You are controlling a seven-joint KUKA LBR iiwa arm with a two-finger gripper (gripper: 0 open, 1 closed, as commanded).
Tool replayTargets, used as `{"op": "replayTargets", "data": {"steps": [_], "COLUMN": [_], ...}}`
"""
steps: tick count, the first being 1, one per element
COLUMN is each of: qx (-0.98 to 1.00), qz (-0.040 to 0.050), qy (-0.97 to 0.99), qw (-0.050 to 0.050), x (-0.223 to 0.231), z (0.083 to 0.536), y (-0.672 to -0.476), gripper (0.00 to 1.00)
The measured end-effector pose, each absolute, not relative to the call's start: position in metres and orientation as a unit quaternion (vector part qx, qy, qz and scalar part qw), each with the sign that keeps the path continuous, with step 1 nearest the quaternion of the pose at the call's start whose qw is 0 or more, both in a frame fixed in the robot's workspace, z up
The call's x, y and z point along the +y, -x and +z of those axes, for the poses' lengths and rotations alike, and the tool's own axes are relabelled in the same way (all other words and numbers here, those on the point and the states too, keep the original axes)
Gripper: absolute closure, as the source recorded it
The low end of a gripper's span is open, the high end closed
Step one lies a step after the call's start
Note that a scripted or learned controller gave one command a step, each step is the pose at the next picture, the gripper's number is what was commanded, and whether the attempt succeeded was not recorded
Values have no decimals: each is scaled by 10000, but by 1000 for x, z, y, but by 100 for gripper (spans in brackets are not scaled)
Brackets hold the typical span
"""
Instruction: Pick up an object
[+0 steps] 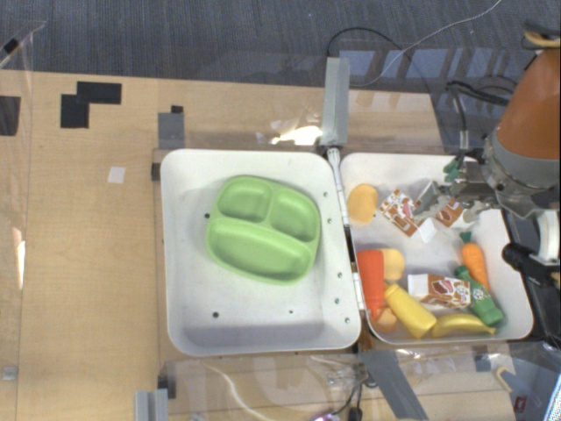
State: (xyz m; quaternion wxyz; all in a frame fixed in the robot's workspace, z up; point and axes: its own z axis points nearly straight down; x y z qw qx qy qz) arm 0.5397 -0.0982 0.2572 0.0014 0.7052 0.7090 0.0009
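The right bin (517,323) holds several toy foods. An orange-yellow round fruit (362,202) lies at its upper left, with a red and white snack packet (401,211) beside it. Lower down are a carrot (474,261), a red-orange cylinder (371,279), a yellow bottle (410,311), a banana (460,325), a green bottle (480,298) and a brown packet (445,290). My gripper (443,198) hangs over the bin's upper right part, right by a small brown packet (450,215) and just right of the snack packet.
The left bin (188,323) holds a green divided plate (263,228). A metal post (336,103) stands at the back between the bins. The arm's orange band (536,103) and grey wrist overhang the right bin's far right corner. Cables run behind the bins.
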Motion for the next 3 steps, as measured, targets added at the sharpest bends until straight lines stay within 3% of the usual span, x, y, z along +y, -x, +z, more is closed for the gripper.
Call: {"op": "replayTargets", "data": {"steps": [1, 2, 3], "qx": [7437, 6736, 7840], "qz": [122, 148, 29], "qy": [-6681, -7388, -6208], "qw": [188, 157, 43], "x": [-92, -122, -91], "z": [117, 109, 115], "y": [-607, -644, -671], "gripper": [0, 0, 0]}}
